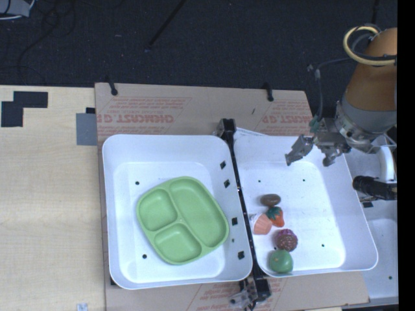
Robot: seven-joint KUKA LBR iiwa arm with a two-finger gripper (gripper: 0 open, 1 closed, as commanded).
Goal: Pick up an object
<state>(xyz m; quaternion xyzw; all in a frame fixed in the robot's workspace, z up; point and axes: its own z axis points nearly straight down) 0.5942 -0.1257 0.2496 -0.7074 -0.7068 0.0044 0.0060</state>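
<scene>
Several small toy foods lie in the right bin: a brown oval piece, an orange-red piece with a green top, a pale orange wedge, a dark red berry-like piece and a green round piece. My gripper hangs over the far edge of the right bin, up and to the right of the pile. Its fingers are spread apart and open, with nothing between them.
A green divided plate lies in the left bin. A black divider runs between the bins. Cardboard lies under both bins. A black fitting sits by the right bin's right rim.
</scene>
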